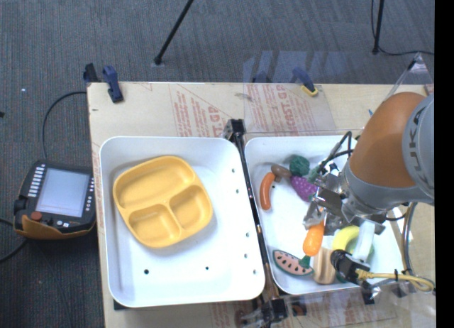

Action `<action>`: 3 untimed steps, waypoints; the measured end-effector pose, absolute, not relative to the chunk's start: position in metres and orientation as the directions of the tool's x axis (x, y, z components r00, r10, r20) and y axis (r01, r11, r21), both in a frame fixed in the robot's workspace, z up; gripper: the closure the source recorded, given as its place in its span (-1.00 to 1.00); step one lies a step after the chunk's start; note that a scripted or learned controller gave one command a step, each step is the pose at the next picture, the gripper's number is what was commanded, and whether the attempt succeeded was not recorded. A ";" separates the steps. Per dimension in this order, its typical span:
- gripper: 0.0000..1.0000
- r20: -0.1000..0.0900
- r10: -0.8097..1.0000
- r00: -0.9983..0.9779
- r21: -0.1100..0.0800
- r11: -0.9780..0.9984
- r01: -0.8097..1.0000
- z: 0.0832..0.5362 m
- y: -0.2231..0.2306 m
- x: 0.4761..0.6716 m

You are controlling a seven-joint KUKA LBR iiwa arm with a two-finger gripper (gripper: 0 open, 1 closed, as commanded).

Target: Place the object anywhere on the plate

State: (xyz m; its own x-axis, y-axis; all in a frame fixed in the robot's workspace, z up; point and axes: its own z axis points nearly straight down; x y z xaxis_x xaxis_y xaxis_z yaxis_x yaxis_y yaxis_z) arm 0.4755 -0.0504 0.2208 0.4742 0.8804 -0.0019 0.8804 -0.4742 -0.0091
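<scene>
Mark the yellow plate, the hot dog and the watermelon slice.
yellow plate (pixel 135 190), camera view, on the rim of its left side.
hot dog (pixel 266 191), camera view, on the middle of its length.
watermelon slice (pixel 291 262), camera view, on its red flesh.

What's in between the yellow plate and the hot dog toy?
In the camera view, between the yellow plate and the hot dog lie bare white floor of the left bin, then the two bins' touching walls with a dark bar along them.

Left bin (pixel 120 277): yellow plate (pixel 162 199) alone, open approach from above. Right bin (pixel 264 248): toy foods crowded; arm (pixel 390 156) overhangs right half; hotdog (pixel 266 190) side freer.
</scene>
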 end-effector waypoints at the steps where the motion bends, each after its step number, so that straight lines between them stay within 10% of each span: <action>1: 1.00 -0.002 0.939 0.344 -0.011 -0.344 0.939 0.208 0.010 0.474; 3: 1.00 0.000 0.958 0.287 -0.008 -0.287 0.958 0.185 0.108 0.546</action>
State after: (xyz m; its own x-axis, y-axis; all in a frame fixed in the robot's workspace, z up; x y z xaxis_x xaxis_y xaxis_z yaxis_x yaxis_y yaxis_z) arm 0.5464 0.1080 0.1854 0.2866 0.9580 -0.0005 0.9580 -0.2866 -0.0078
